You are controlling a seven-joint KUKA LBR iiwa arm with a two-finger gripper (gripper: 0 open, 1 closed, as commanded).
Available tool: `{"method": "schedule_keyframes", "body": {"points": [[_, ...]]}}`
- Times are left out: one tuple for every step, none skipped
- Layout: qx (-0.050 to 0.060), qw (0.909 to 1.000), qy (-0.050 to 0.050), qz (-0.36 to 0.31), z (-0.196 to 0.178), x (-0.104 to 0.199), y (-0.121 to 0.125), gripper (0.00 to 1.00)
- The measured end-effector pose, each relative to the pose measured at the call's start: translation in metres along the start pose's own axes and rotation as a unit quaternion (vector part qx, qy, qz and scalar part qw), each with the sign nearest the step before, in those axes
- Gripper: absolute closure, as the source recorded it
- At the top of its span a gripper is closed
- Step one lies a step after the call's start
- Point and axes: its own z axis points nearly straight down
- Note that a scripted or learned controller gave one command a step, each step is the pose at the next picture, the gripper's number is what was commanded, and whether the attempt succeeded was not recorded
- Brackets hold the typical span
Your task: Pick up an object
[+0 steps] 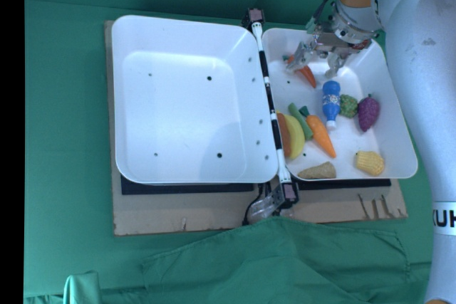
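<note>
My gripper (314,66) hangs over the far part of the right bin (399,153), and its two fingers stand open, well apart. A small orange carrot (308,75) lies just under it, close to the left finger (296,63), with nothing visibly clamping it. Nearer the camera lie a blue bottle (330,102), a green leafy piece (348,105) and a purple grape bunch (368,112). Further forward are a larger carrot (322,137), a green pod (301,121), a yellow fruit (294,137), a yellow corn piece (369,162) and a tan piece (317,170).
The left bin (142,39) adjoins the right one along a black-and-white divider (269,100). Both rest on a cardboard sheet (178,213) over green cloth. My arm (420,32) covers the right bin's far right corner and right side.
</note>
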Motion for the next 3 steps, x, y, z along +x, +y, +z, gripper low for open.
{"method": "schedule_keyframes", "body": {"points": [[0.003,1.0,0.002,0.004,-0.0115,-0.0019,-0.0035,1.0],[0.002,1.0,0.001,0.004,-0.012,-0.0024,-0.003,0.0],[0.002,1.0,0.001,0.004,-0.012,-0.0024,-0.003,0.0]]}}
